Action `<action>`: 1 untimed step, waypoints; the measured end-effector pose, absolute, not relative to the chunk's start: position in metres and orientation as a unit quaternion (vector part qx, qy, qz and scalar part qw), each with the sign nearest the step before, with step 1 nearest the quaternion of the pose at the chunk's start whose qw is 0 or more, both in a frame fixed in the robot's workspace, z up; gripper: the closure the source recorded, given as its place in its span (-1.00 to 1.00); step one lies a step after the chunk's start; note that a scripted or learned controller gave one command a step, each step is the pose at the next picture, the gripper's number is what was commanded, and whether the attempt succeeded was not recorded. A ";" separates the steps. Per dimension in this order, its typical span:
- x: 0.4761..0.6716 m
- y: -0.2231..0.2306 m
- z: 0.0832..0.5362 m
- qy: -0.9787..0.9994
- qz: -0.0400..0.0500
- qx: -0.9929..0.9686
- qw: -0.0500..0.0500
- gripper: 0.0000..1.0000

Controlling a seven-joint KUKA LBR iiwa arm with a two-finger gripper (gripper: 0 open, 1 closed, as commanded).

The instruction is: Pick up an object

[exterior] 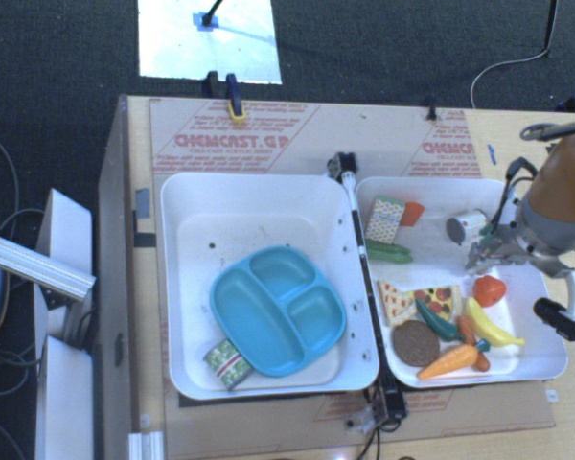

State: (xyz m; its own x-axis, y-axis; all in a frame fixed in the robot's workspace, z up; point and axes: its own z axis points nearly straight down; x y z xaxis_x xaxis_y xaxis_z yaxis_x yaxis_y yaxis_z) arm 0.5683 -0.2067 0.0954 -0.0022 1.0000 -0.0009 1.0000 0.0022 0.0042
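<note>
Dark carpet surrounds the worktop (268,127) with its two white bins. Over the right bin (556,357), the gripper (484,253) hangs low; whether it is apart or together I cannot tell. A red tomato (490,290) lies just below it, near but apart, and a silver can (465,226) lies just beside it.

The left bin (187,257) holds a blue tray (278,310) and a small carton (227,363). The gripper (486,253) hangs over the right bin (546,357), just above a tomato (489,289) among toy foods.
</note>
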 end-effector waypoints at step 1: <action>0.568 -0.207 0.095 0.708 0.001 0.706 0.002 -1.00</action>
